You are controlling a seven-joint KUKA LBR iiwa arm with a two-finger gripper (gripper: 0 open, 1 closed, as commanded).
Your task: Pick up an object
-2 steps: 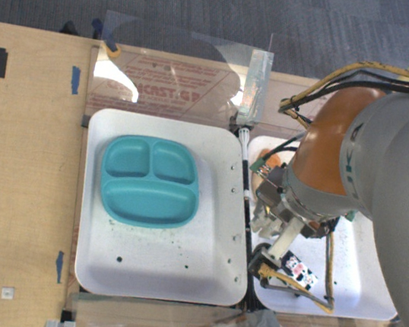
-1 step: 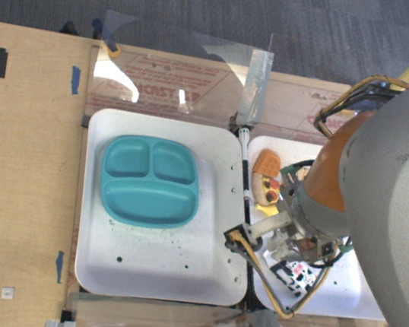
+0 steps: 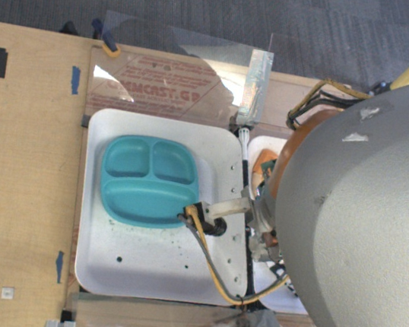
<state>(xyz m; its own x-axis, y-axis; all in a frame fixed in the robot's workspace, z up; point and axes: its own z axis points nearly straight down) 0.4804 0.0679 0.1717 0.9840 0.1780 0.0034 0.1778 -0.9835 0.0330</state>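
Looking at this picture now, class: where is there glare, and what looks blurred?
Camera view: glare streaks the clear plastic sheet behind the left bin; the grey arm, close to the lens, looks soft and blocks the right bin; the teal divided plate is sharp.

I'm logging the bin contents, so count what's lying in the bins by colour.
Teal divided plate: 1
Orange item, mostly hidden behind the arm: 1
Total: 2

Grey arm [image 3: 365, 215] low, reaching in from the right.
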